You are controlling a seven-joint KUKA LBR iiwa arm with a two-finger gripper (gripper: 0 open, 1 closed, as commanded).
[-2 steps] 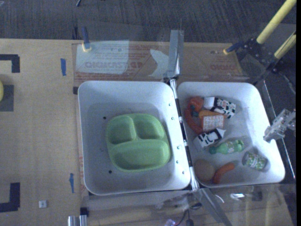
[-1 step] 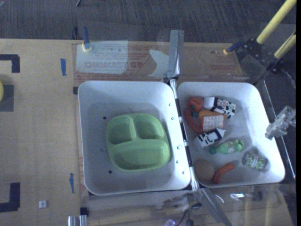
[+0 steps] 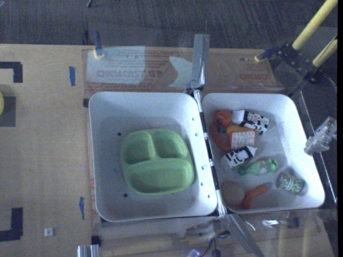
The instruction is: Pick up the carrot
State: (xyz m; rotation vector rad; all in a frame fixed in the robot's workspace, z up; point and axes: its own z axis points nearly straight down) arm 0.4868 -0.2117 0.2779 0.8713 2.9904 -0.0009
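**Carrot (image 3: 255,195) waits at the near side of the right bin (image 3: 300,108)**

I judge the carrot to be the orange-red long piece that lies slanted near the near wall of the right bin, with its lower end touching a round brownish item (image 3: 232,191). A small can (image 3: 290,183) lies just to its right, and a green bottle (image 3: 259,167) lies just beyond it, on the far side.

A pale shape at the right rim of this bin is, I believe, the gripper (image 3: 322,135). It is blurred, so I cannot tell if it is open or closed. It holds nothing that I can see, and it stands well apart from the carrot.

To do this step well, I would bring the tool left and toward the near side until it is above the free upper half of the carrot, away from the brownish item. I would turn the wrist so that it closes across the carrot and not along it. The near wall is close, so a steep descent seems safer. The left bin (image 3: 107,111) with the green plate (image 3: 156,161) plays no part.
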